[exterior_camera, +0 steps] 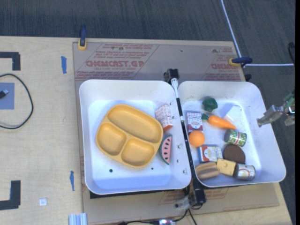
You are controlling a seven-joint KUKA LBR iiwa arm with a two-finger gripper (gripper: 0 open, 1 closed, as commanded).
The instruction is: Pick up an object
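The gripper (pixel 274 115) sits at the right bin's (pixel 262 95) outer rim, finger state indeterminate; recommend approaching the green can (pixel 235 137) just inside that rim, descending vertically, clear of the adjacent carrot (pixel 221 122).

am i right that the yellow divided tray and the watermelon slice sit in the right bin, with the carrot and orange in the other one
Not quite. The camera view shows the yellow divided tray and the watermelon slice in the left bin, not the right. The carrot and orange are in the other one, the right bin.
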